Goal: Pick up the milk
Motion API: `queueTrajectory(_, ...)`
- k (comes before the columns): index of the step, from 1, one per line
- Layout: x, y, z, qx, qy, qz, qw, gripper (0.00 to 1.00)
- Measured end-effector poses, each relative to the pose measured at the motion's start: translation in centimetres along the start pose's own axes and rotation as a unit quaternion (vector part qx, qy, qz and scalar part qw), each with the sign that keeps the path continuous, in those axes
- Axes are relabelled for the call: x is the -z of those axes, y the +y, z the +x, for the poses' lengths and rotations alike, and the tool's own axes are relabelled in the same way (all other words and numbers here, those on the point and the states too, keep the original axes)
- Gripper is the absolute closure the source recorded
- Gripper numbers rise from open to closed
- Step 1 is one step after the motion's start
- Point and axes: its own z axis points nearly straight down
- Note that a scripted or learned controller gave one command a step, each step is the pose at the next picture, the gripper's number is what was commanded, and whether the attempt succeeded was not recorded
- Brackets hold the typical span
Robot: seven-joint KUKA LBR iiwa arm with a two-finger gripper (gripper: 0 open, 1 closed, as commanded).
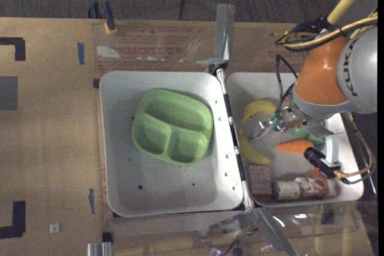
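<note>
Milk is hard to pick out for certain: the likeliest candidate is the small carton (260, 177) with a reddish label lying at the near edge of the right bin (354, 189), just beside a bottle (302, 188) on its side. It rests on the bin floor, so the pick is not yet done. The pincer (270, 126) hangs over the banana (257, 119), apart from the carton; whether it is parted or closed I cannot tell, since the wrist and cables cover it. A carrot (295, 145) lies partly under the arm. The left bin (120, 189) carries a green tray (173, 126).
</note>
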Motion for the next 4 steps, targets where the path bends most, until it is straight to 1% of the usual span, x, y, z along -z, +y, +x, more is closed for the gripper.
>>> queueTrajectory(1,6.2,3.3,-10.5,0.054,0.000,0.003,0.9985,0.00)
queueTrajectory(2,23.8,5.7,-13.5,0.200,-0.001,0.001,0.9798,0.00)
queueTrajectory(3,11.0,0.6,-12.9,0.160,0.001,0.003,0.9871,0.00)
queueTrajectory(4,5.3,-1.1,-6.2,0.205,0.002,0.003,0.9788,0.00)
